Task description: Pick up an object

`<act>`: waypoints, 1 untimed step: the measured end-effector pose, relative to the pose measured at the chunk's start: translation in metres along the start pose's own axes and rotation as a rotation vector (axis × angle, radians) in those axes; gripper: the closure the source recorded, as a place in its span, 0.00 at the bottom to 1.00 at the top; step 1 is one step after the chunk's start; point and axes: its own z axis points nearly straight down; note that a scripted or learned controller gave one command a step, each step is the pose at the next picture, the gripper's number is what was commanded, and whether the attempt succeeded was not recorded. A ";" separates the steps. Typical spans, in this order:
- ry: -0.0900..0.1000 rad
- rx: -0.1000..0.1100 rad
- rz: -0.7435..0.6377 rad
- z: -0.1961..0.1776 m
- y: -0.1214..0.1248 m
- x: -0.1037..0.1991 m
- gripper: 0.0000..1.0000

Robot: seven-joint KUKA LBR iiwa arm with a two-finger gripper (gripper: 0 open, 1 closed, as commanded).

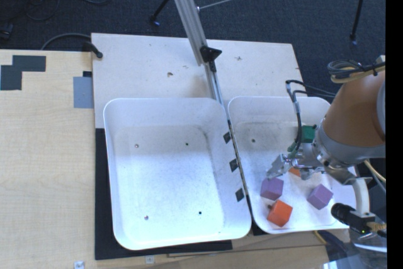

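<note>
Gripper (288,168) sits low in the right white plastic bin (252,116), just above a purple cube (272,188); can't tell its opening.

Grey arm (343,151), broad orange band, metallic gripper (286,167), black cable

Pale, off-white flat bench board (189,66) — the supporting surface, seen from above at a slant, with a few small dark marks near its far edge. Two shallow white plastic bins rest directly on it, side by side: the left bin (119,135) and the right bin (252,111), their inner rims touching along a line fitted with small black clips. A slanted grey aluminium rail (189,12) rises from the board just behind that junction. To the left lies a light wooden panel (44,167) — it adjoins the board and bears grey rectangular patches.
</note>
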 end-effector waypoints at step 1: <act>0.000 0.001 0.002 0.104 0.000 -0.002 0.00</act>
